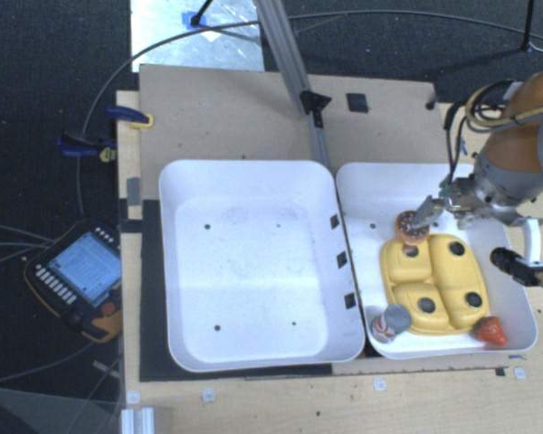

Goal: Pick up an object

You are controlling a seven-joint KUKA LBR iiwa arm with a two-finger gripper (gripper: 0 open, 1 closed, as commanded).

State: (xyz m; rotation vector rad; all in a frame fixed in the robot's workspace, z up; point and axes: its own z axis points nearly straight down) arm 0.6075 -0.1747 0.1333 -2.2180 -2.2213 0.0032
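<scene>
The right white bin holds several objects. A big yellow four-lobed block lies in its middle. At the block's upper left corner sits a small brown and pink ring-shaped piece. A grey and red small toy rests at the bin's front left corner, and an orange-red piece lies at the front right. My gripper reaches in from the right, low over the bin, its tip right beside the ring-shaped piece on that piece's upper right. Nothing is visibly lifted.
The left white bin stands beside the right one, the two touching along a shared edge with black clips. A grey pole slants over the bench's back. A handheld pendant lies off the bench at left.
</scene>
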